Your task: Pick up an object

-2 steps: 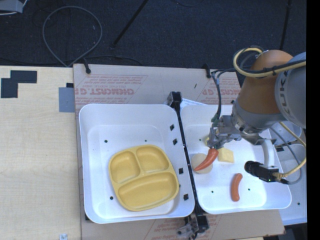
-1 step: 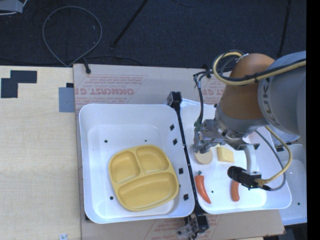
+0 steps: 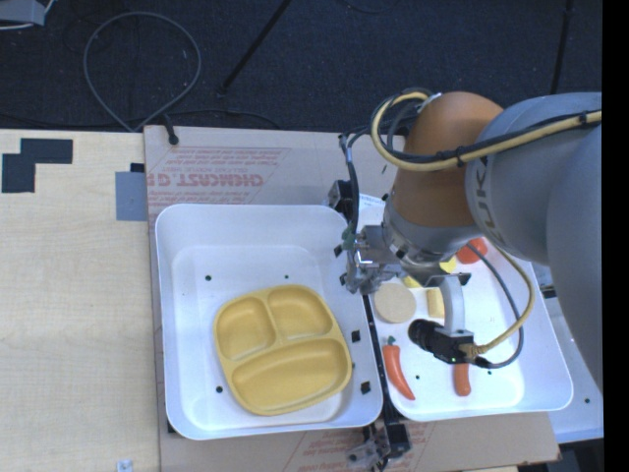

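Note:
My gripper (image 3: pixel 360 269) hangs under the arm's orange wrist band (image 3: pixel 447 146), low over the divide between the two bins, at the right bin's left edge. Just to its right, a round beige disc (image 3: pixel 396 305) lies in the right bin (image 3: pixel 531 386). A red-orange chili-shaped piece (image 3: pixel 397 371) lies below the disc, and a small orange stick (image 3: pixel 461 380) lies further right. A pale yellow block (image 3: pixel 433 302) and a red-and-yellow piece (image 3: pixel 470 253) sit partly under the arm. Nothing is seen in the gripper.
The left bin (image 3: pixel 187 264) holds a yellow divided plate (image 3: pixel 283 347). A black cable fitting (image 3: pixel 437 341) with a yellow hose loops over the right bin. The grey arm covers that bin's upper right. Cardboard lies under both bins.

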Robot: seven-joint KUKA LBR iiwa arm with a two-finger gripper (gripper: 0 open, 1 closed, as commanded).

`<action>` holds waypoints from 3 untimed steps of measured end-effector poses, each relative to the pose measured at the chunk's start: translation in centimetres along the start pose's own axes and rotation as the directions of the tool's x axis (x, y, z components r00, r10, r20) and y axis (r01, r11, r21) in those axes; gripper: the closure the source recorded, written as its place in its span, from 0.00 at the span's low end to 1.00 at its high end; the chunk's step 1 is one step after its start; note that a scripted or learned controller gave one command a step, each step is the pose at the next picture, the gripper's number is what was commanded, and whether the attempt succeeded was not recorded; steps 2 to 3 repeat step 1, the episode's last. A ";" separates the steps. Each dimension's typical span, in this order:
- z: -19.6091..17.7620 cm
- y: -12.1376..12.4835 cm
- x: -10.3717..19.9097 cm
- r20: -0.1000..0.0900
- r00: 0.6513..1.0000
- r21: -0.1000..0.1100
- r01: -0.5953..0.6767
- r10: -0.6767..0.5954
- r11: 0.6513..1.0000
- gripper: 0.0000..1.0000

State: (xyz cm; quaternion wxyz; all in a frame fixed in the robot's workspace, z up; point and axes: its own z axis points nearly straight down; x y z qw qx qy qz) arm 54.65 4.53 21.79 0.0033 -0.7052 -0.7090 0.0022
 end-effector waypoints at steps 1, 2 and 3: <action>-0.9 -0.6 5.4 0.001 1.000 0.001 0.001 -0.001 1.000 1.00; -0.9 -0.6 5.4 0.001 1.000 0.001 0.001 -0.001 1.000 1.00; -0.9 -0.6 5.4 0.001 1.000 0.001 0.001 -0.001 1.000 1.00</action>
